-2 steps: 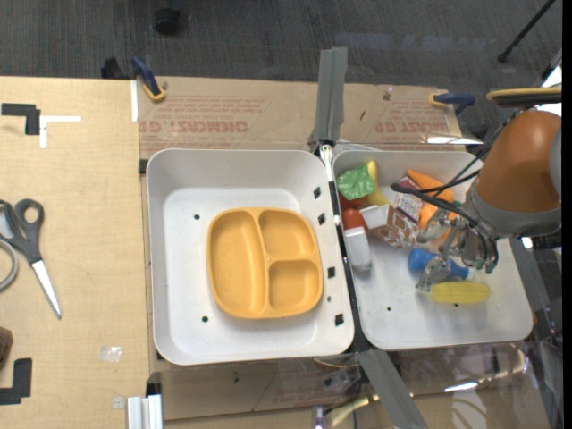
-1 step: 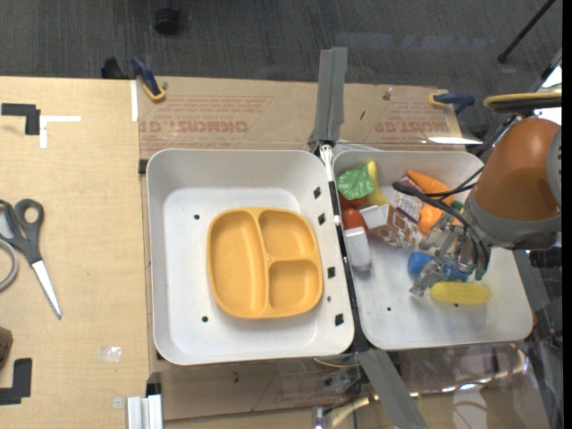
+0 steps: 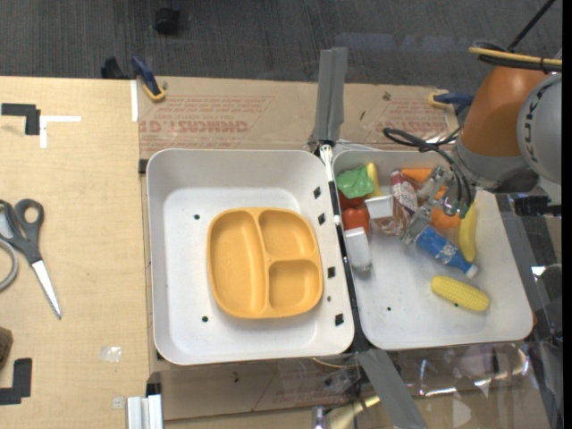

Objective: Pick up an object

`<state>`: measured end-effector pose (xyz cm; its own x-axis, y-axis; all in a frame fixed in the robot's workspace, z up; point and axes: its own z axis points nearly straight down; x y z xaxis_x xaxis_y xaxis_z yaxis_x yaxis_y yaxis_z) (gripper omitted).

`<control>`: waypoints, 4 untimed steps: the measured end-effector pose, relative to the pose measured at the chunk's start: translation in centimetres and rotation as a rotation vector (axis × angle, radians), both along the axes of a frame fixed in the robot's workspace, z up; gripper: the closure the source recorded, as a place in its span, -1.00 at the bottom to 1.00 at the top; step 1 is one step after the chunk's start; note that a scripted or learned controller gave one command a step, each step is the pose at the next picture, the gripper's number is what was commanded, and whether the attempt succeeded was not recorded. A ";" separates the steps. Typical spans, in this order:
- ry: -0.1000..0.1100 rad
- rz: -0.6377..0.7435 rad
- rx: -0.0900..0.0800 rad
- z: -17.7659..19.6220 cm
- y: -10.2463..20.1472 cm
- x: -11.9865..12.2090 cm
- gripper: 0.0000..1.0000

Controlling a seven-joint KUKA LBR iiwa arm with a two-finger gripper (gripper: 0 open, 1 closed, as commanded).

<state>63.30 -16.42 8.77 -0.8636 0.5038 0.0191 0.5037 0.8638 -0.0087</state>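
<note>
Corn cob [image 3: 460, 293], near the blue tube [image 3: 444, 248], looks light, stiff; grasp mid-length. Gripper [image 3: 427, 211]: grip state unclear.

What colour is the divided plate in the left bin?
Yellow-orange, seen in the camera view: divided plate.

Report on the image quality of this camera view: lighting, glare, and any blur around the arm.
Camera view: even, soft overhead light; the yellow divided plate is sharp with faint sheen; the white bins' rim is bright but not blown out; the pincer among the cluttered toys looks slightly soft.
</note>
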 end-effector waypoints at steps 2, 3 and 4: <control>-0.025 -0.262 -0.007 1.3 0.0 1.7 -1.00; -0.022 -0.279 -0.007 0.4 1.0 -5.0 -1.00; -0.019 -0.395 -0.008 0.4 2.5 -10.3 -1.00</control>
